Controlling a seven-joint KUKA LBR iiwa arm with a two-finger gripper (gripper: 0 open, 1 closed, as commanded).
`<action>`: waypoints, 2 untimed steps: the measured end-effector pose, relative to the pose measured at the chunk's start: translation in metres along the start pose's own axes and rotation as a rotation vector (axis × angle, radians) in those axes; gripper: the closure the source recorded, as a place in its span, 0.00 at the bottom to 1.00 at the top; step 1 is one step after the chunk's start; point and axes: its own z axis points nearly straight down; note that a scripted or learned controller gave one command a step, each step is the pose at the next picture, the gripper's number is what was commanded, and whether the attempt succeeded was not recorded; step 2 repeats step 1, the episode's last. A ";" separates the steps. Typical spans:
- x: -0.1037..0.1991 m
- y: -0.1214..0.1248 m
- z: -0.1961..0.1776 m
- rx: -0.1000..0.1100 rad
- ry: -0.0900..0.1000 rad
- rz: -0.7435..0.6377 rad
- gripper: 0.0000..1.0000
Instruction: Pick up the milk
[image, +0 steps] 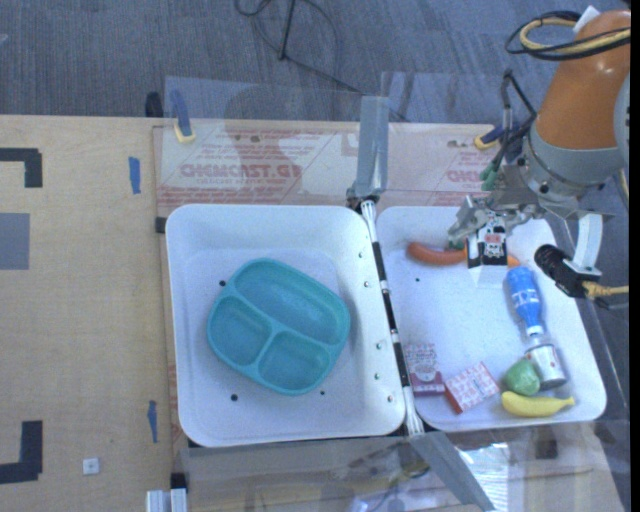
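The milk (491, 246) is a small white carton with black and red print, in the right bin (590, 400) near its far edge. My gripper (489, 226) comes down from the arm at the upper right and is shut on the carton's top. The carton hangs upright between the fingers, just right of an orange sausage (437, 254). I cannot tell whether its base touches the bin floor.
The right bin also holds a blue bottle (525, 300), a metal can (546, 365), a green fruit (521, 377), a banana (537, 403) and two small red-and-white packets (470, 387) (423, 366). A teal divided plate (279, 325) lies in the left bin (190, 230).
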 end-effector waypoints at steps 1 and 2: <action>0.004 -0.025 -0.096 -0.002 -0.001 -0.111 1.00; 0.004 -0.025 -0.096 -0.002 -0.001 -0.111 1.00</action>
